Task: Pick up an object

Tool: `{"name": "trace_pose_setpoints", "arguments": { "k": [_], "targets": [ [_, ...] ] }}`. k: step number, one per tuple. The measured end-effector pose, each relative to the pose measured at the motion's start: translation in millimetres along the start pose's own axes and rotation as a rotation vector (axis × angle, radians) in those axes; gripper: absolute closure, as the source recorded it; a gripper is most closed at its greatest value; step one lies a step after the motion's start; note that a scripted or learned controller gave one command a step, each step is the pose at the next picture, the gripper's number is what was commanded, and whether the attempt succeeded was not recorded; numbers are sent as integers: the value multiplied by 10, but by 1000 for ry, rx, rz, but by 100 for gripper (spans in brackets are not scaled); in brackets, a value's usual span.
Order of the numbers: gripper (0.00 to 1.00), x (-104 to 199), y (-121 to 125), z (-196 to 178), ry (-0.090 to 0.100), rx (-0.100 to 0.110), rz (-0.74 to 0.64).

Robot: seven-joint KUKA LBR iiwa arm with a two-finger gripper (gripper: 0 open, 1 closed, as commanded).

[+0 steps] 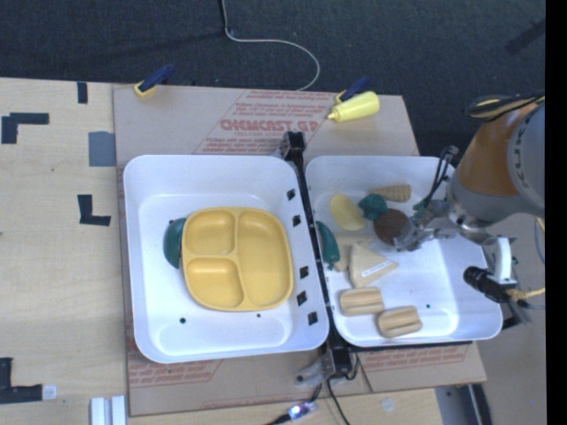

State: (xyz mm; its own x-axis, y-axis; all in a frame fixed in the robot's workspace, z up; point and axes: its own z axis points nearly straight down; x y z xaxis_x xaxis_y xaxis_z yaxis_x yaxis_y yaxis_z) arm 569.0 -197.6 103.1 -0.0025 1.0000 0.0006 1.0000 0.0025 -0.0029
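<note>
1. Camera view: my arm (500, 162) comes in from the right side, grey with the orange band above the wrist, and bends down over the right bin (443, 321).
2. My gripper (409, 235) is low inside the right bin, at the dark brown round piece (388, 226). It is touching or nearly touching that piece; I cannot tell whether my gripper is released or clenched, and I cannot see the piece held between anything.
3. The brown piece sits in the upper middle of the right bin, just beside a teal piece (372, 206) on its upper left.
4. A pale yellow rounded piece (346, 212) lies left of the teal one, and a tan ridged cone-like piece (391, 192) lies above them, near the bin's far wall.
5. A cream wedge (369, 264) lies below the brown piece, apart from my gripper.
6. Two tan loaf-shaped pieces (361, 301) (398, 320) lie near the bin's front wall, close together.
7. A dark green piece (327, 244) rests against the left wall of the right bin.
8. The left bin (146, 237) holds a yellow divided plate (237, 258), with a dark green thing (173, 242) poking out from under its left edge.
9. A yellow clamp (356, 106) sits on the cardboard (257, 122) on the table behind the bins.
</note>
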Motion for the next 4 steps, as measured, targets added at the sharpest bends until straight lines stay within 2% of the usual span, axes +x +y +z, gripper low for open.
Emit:
{"name": "trace_pose_setpoints", "arguments": {
  "k": [2,3,4],
  "targets": [
    [100,2,195,-1087,-3,-9,0],
    [100,8,197,-1220,0,-3,1],
    [100,482,318,-1134,1,-1,-4]
  ]
}}
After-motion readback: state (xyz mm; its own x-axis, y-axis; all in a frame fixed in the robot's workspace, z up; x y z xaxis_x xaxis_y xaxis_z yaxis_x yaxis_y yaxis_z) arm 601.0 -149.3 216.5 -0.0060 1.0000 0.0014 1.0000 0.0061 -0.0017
